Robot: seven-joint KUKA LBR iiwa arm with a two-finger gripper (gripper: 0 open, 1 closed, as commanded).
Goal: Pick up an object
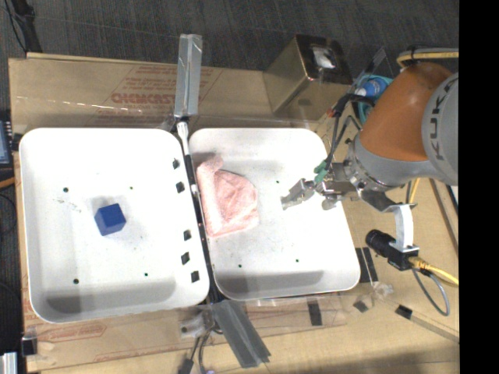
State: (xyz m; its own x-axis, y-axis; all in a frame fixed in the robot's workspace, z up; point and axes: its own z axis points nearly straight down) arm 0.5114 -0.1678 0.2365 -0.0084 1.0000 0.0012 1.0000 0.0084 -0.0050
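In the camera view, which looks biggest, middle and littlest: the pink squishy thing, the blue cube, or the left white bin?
1. Left white bin, by far the largest.
2. Pink squishy thing, lying in the right bin against its left wall.
3. Blue cube, the smallest, sitting inside the left bin.

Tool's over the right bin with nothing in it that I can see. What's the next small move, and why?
Probably shift the tool toward the left of the view, over the pink cloth, before descending. The tool hangs above bare floor of the right bin, apart from the cloth, which lies against that bin's left wall. The cloth is nearer than the blue cube in the left bin.
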